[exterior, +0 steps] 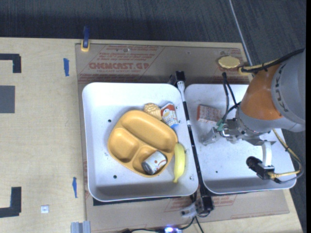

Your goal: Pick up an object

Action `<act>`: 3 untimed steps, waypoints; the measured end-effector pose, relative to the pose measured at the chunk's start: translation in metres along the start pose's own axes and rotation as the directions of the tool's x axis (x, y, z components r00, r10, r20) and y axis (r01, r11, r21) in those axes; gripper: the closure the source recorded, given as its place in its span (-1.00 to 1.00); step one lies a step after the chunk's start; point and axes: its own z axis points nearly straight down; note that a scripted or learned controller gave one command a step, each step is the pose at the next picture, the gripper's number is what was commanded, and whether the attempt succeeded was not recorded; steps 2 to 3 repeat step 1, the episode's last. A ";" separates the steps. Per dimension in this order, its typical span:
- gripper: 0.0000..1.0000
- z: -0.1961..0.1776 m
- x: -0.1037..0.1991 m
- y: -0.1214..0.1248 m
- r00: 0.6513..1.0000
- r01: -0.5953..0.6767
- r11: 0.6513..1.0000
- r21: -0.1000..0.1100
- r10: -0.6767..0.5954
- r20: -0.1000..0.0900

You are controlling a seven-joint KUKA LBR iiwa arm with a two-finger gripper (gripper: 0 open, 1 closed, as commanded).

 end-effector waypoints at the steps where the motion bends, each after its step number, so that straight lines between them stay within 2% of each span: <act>1: -1.00 0.000 0.000 0.046 1.000 0.001 1.000 0.001 -0.001 0.000; 3: -1.00 0.000 0.000 0.046 1.000 0.001 1.000 0.001 -0.001 0.000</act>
